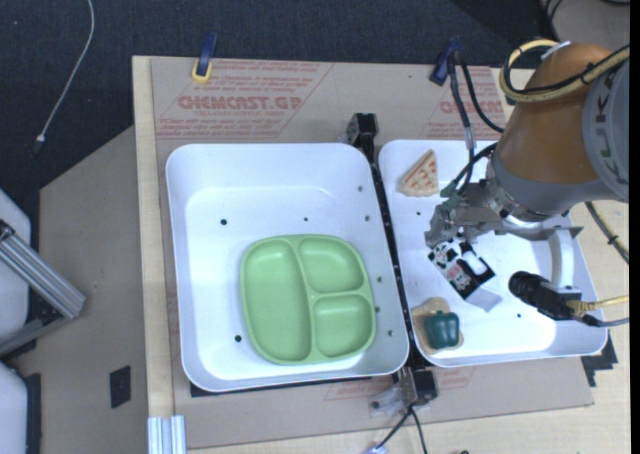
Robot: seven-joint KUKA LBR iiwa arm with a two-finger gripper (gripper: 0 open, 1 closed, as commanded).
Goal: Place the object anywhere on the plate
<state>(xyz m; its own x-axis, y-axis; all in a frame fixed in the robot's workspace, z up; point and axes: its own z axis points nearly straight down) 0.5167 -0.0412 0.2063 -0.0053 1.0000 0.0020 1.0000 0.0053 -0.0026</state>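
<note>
Gripper hangs low over the middle of the right bin, at the end of the grey arm with its orange band; whether it is parted or closed, I cannot tell. Just toward the near rim of that bin sits a small green pepper-shaped toy resting against a tan piece. At the far end lies a wedge shaped like a pizza slice. Well apart, in the left bin, rests the green divided plate, with three compartments.
</note>
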